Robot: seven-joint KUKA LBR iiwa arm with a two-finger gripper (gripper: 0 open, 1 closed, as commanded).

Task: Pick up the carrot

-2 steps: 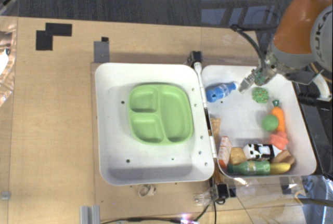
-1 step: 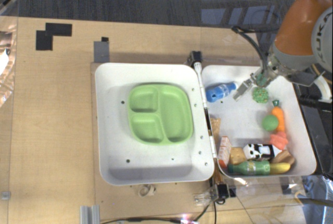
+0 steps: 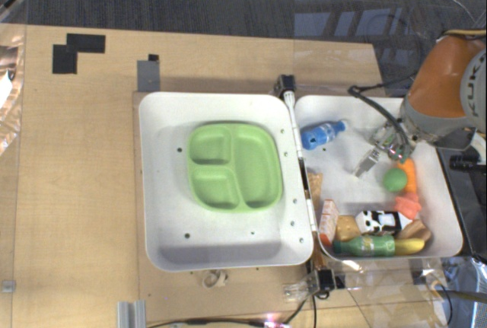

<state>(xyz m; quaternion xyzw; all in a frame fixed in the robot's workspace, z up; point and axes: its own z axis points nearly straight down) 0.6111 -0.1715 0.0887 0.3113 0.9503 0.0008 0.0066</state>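
Your gripper (image 3: 378, 154) hangs in the right bin (image 3: 449, 224) with its fingers spread and nothing between them. The carrot (image 3: 409, 171) lies just to its right, by the green ball (image 3: 395, 180), long axis running toward the bin's near side.

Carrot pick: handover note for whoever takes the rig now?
Gripper: low over the right bin, nothing between its fingers; open or shut not readable.
Carrot: by the right bin's right wall, just right of the gripper, beside the green ball.
Others: blue bottle at the bin's upper left, green bottle along its near wall. Green divided plate in the left bin.
Done: approach only.
Left: grasp and lift the carrot.
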